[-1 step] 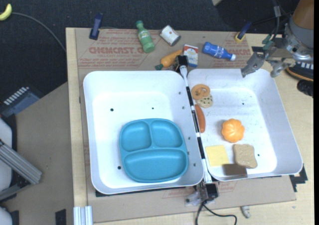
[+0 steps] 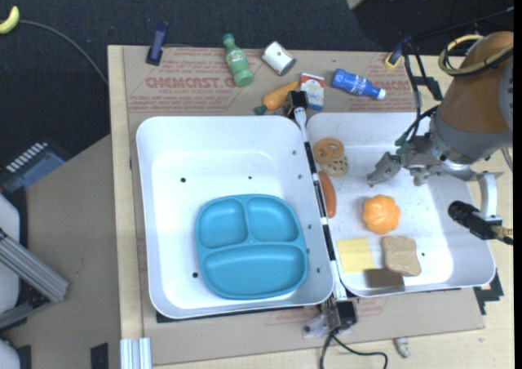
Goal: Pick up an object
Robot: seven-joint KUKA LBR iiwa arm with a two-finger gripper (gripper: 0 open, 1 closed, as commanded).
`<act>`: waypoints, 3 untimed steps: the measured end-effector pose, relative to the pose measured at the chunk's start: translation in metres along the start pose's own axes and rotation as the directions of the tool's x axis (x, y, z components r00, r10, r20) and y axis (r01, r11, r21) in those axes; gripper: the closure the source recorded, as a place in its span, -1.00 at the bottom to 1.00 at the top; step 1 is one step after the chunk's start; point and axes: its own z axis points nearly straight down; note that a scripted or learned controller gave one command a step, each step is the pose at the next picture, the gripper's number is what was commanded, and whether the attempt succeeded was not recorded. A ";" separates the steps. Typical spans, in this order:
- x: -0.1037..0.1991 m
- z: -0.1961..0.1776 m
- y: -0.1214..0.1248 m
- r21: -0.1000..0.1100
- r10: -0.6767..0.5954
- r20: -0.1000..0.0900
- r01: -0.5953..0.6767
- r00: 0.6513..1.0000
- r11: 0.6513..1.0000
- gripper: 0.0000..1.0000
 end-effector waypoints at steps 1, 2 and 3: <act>0.041 0.066 -0.041 -0.001 0.000 0.000 0.000 1.000 1.000 -1.00; 0.041 0.056 -0.040 -0.003 0.001 0.001 -0.001 1.000 1.000 1.00; 0.100 -0.034 -0.071 -0.002 -0.001 0.000 0.001 1.000 1.000 1.00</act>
